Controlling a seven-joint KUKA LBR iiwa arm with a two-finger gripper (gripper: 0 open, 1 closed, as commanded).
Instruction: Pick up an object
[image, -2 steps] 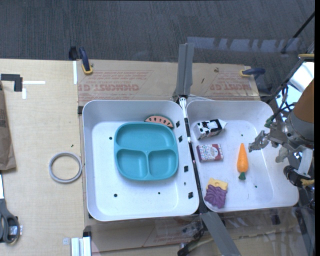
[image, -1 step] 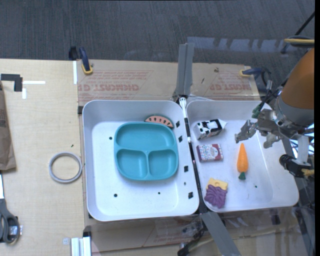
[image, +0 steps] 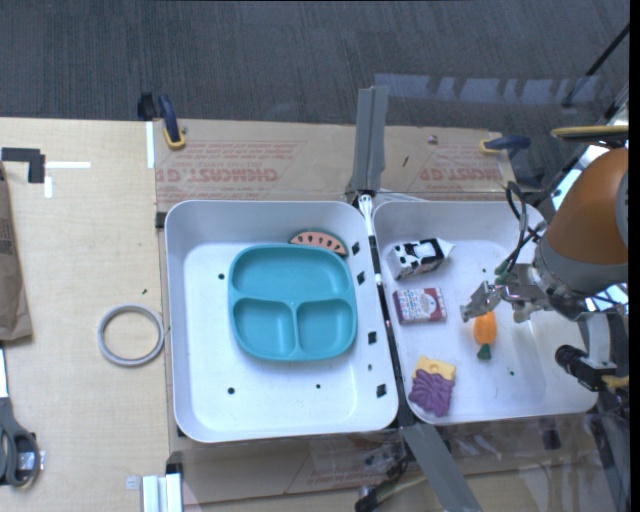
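You are looking down on two white bins side by side on the desk, with the arm's gripper low over the right bin, its metal parts just above a small orange toy carrot with a green tip. Whether the gripper is open or closed cannot be told from this angle, and nothing shows that it has hold of the carrot. That carrot lies on the bin floor right of centre, apart from its neighbours: a black-and-white cow-patterned carton near the back wall, a flat pink packet just left of the gripper, and a purple bunch of grapes lying against a yellow piece toward the front. The left bin holds a teal divided plate with a watermelon slice tucked behind it. Judged as play food, the carrot should be light, rigid and smooth, so it may roll or squirt out under a pinch. You would do best to close across its thicker orange body, at right angles to its length, not on the narrow green end. The packet looks too flat for an easy grip; the carton offers squarer sides.
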